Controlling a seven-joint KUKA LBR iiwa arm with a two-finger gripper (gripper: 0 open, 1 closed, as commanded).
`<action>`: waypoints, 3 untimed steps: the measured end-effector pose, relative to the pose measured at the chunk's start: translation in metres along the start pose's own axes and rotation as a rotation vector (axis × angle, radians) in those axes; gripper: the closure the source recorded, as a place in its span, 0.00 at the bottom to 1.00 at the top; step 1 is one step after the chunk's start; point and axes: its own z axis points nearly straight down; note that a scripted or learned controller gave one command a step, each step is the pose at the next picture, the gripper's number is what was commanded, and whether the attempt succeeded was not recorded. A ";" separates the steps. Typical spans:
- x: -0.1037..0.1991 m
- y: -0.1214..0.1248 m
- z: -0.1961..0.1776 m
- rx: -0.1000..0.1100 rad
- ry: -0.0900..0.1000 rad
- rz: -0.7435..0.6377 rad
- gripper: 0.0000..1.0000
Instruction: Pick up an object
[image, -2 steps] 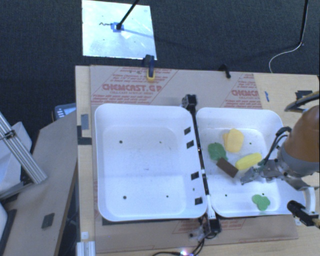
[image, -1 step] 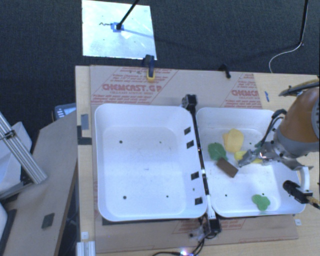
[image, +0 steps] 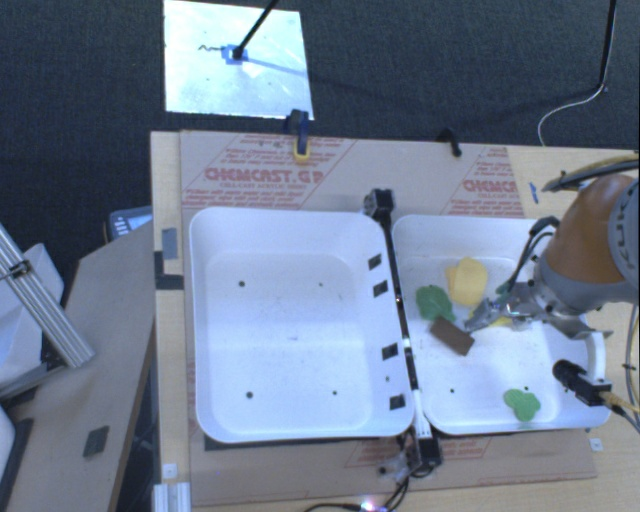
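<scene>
Objects for picking lie in the right bin (image: 500, 232): a yellow block (image: 467, 281) toward the far side, a dark green piece (image: 433, 301) just beside it, a brown bar (image: 453, 337) lying flat next to the green piece, and a lighter green piece (image: 521, 403) apart near the front rim. The left bin (image: 290, 235) is not where I am working. The gripper (image: 487, 315) sits low in the right bin, between the yellow block and the brown bar, with its tip pointing at them; I cannot tell from this view whether its fingers are apart or together, and nothing is visibly between them. I judge the step in hand to be the approach to a grasp. To do it well, I would commit to one piece, probably the yellow block as the bulkiest, centre the tip over it, and descend without nudging its neighbours.
</scene>
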 end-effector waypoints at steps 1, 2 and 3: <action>-0.002 0.001 -0.011 -0.003 -0.002 0.001 1.00; 0.035 -0.064 0.000 0.004 0.002 0.005 1.00; 0.026 -0.043 -0.001 -0.002 -0.002 0.002 1.00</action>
